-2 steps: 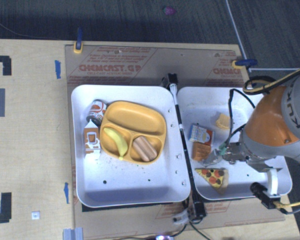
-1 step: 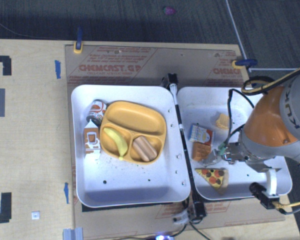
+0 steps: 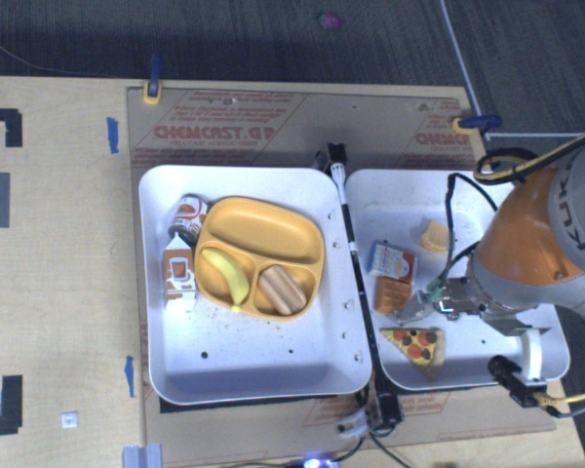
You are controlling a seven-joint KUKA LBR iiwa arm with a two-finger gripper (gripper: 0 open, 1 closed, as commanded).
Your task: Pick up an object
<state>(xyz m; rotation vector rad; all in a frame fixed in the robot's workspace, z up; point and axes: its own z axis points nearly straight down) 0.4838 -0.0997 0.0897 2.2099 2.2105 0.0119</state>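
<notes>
Arm posture:
- Reaching in from the right with the arm [image 3: 531,247], wrist low over the right bin [image 3: 402,191].
- Gripper [image 3: 432,299] parked mid-bin, just beside a small orange-brown packet [image 3: 392,296] and just above the pizza slice [image 3: 415,346].
- Open or closed: cannot tell, as the tool end is dark, small and tucked under the wrist.
- Nothing seen held.

Right bin contents:
- Lying loose and flat on the bin floor: the orange-brown packet, the pizza slice, a blue-and-white packet [image 3: 390,258] and a pale yellow wedge [image 3: 434,237].
- Set apart from one another, except the two packets, which touch or nearly touch. Probably scattered that way so that any one can be taken alone.

Left bin [image 3: 273,364] contents:
- Holding a yellow divided tray [image 3: 263,224], with a banana [image 3: 228,276] and a hot dog [image 3: 281,291] in separate lower compartments.
- Can [image 3: 186,218] and small carton [image 3: 178,271] wedged between the tray and the bin's left wall.
- Well apart from the tool, so unlikely targets now.

Judgement:
- Likely target is the orange-brown packet, or else the pizza slice, going by nearness.
- Pick not yet made.
- Risks: flat items, little height to close on, and the neighbouring packet close enough to be nudged.
</notes>
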